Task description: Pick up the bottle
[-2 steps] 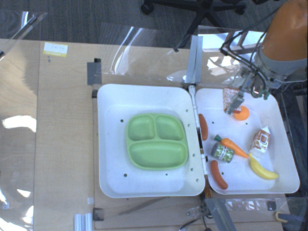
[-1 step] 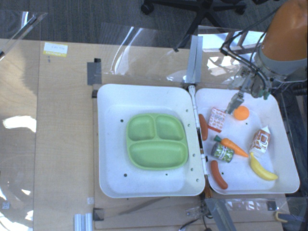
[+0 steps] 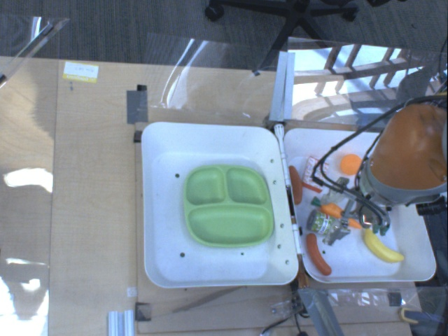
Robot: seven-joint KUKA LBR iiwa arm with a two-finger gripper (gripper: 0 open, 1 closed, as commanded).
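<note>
The bottle (image 3: 320, 222) is small and clear with a green label. It lies in the right bin (image 3: 413, 271), near that bin's left wall. My gripper (image 3: 341, 224) hangs low over the bin, just right of the bottle and close against it. The grey wrist and its orange band (image 3: 414, 149) cover the bin's right half. I cannot make out whether the bottle sits between the fingers.
Around the bottle lie an orange piece (image 3: 329, 208), two red sausages (image 3: 295, 185) (image 3: 318, 255), a banana (image 3: 382, 248), an orange ball (image 3: 350, 164) and a red-and-white packet (image 3: 312, 169). The left bin (image 3: 157, 187) holds a green divided plate (image 3: 228, 205).
</note>
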